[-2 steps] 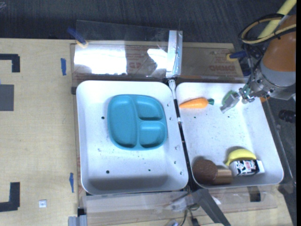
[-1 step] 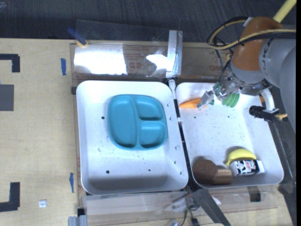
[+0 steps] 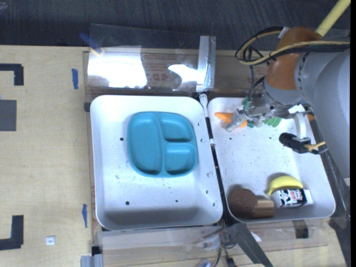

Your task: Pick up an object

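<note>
Where the arm comes in: from the right, grey arm point(image 3: 325, 82) slanting over the back right corner of the right bin point(image 3: 250, 157), orange band point(image 3: 285, 65) above the wrist.
Gripper pose: gripper point(image 3: 249, 115) low in the back left part of the right bin, pointing down and left toward the divider between the bins.
Jaws: cannot tell if apart or together, the tip is cluttered and small.
Task thing: orange carrot-shaped toy point(image 3: 224, 117), lying flat on the right bin floor near its back left corner.
Toy axis: long axis runs roughly left-right, slightly tilted; narrow tip points left at the divider, thicker end lies at the gripper.
Contact: toy's right end meets the gripper tip; cannot tell if it is held.
Green bits point(image 3: 268, 121): just right of the gripper; cannot tell if they belong to the toy.
Front of right bin: brown round thing point(image 3: 243, 201), yellow banana point(image 3: 283, 182), black-and-white carton point(image 3: 290, 197), bunched close together, well apart from the gripper.
Left bin point(image 3: 111, 177): blue divided plate point(image 3: 162, 143) at its middle.
Worktop point(image 3: 44, 166): pale wood, left of the bins.
</note>
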Tool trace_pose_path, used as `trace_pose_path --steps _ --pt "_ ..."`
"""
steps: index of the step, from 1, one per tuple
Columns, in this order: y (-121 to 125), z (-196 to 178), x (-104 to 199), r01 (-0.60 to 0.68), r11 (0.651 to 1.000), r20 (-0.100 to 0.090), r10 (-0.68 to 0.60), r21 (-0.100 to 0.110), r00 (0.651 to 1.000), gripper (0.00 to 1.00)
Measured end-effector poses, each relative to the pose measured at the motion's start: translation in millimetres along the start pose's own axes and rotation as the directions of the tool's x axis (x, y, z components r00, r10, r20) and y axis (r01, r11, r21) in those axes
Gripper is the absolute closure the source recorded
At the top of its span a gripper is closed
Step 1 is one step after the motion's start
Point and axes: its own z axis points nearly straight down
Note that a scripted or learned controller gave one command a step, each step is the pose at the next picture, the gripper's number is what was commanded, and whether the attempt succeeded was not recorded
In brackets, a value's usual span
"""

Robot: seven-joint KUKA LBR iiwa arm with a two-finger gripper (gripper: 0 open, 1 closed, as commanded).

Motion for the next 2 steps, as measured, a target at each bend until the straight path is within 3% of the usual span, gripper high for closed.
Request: trace_pose_path --steps 1,2 --pt "-2 1 4 -0.2 0.98 -0.008 0.2 0.018 0.98 0.0" --pt "2 -71 -16 -0.053 0.998 -0.001 0.053 -0.019 0.999 0.0"
